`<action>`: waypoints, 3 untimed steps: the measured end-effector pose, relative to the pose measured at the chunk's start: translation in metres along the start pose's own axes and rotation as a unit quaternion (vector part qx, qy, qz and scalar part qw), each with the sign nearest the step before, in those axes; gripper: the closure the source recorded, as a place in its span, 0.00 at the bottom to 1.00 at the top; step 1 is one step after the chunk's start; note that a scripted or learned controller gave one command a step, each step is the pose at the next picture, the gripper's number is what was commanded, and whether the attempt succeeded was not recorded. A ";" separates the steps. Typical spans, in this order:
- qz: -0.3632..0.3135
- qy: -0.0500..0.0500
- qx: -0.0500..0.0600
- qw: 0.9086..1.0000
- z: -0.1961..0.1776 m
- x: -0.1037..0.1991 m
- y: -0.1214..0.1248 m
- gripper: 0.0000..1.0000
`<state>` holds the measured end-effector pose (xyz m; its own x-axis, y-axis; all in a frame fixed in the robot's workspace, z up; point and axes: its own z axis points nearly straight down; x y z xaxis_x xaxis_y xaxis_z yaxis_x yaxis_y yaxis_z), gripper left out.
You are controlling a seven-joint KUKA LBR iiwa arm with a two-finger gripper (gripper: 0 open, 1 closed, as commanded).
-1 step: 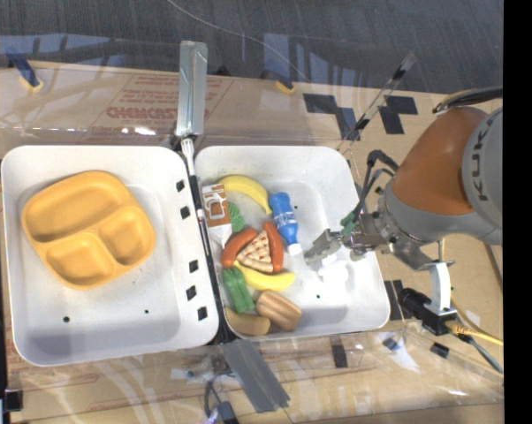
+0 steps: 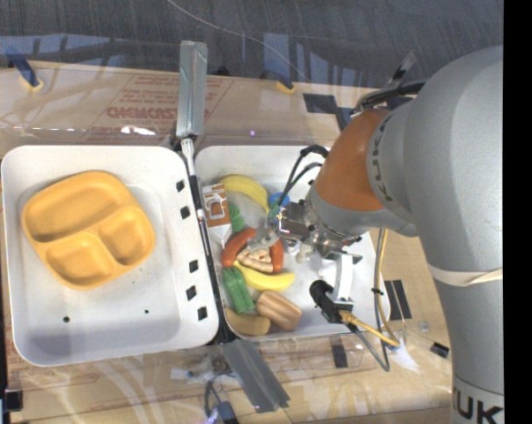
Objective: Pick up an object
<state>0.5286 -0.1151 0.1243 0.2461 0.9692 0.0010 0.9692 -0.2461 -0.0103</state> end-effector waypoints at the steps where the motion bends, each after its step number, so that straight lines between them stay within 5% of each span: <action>1: 0.077 0.000 -0.004 0.997 0.032 0.020 0.042 0.00; 2: 0.074 0.001 -0.002 0.997 0.023 0.020 0.041 1.00; 3: 0.072 0.001 -0.001 0.997 0.014 0.020 0.040 1.00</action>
